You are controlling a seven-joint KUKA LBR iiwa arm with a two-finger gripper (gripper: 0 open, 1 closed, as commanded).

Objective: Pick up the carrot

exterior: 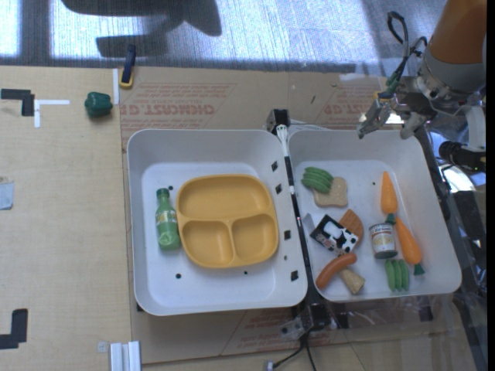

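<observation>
— Carrot (pixel 388 193) lies in the right bin (pixel 435 178), near its far wall, another carrot (pixel 407 242) just below.
— Claw (pixel 390 117) hovers above the far rim, fingers spread, empty. It might grab the wrong one.

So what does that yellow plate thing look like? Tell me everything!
The yellow tray looks like smooth plastic, with rounded corners and a raised rim. It has three compartments: one wide one across the far side and two smaller ones nearer the camera. It lies flat, a bit turned, in the left white bin. A green bottle lies along its left edge, close enough to maybe touch it.
</observation>
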